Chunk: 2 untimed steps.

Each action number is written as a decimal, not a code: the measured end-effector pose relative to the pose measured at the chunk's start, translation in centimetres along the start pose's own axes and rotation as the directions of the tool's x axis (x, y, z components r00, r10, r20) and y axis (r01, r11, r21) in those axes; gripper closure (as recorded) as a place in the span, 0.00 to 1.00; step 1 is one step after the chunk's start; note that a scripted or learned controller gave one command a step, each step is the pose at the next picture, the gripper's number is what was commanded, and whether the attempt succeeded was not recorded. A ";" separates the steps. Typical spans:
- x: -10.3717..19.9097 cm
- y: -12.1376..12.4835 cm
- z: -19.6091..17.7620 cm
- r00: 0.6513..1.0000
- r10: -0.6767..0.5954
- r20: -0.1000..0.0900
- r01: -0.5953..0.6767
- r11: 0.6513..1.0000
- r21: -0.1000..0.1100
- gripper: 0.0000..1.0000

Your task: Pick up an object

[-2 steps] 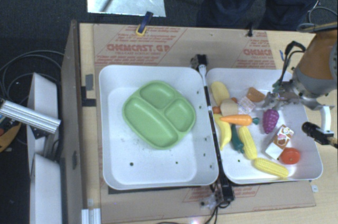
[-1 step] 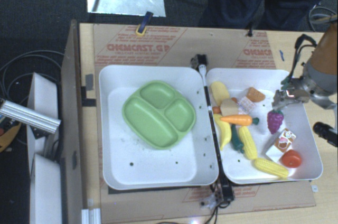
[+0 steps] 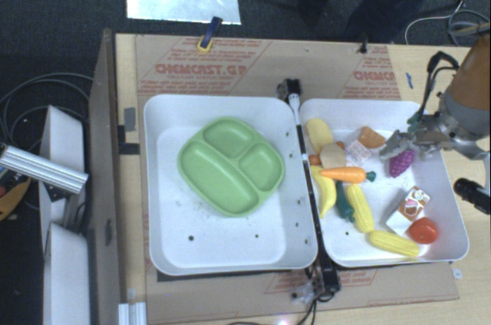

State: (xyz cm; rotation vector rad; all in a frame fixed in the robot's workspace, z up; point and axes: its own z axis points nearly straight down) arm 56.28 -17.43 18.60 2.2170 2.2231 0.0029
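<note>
Purple grapes [image 3: 401, 162] lie in the right bin [image 3: 453, 243], just below the end effector [image 3: 410, 141], whose fingers look spread above them; their long axis runs slantwise, far-right to near-left.

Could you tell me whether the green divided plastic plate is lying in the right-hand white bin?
No, the green divided plate lies alone in the left white bin, apart from the toy food.
</note>
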 end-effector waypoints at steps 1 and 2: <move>6.2 -2.9 10.6 1.000 -0.003 -0.002 0.003 1.000 0.004 0.00; 5.8 -2.7 9.1 1.000 -0.001 0.001 0.001 1.000 -0.002 1.00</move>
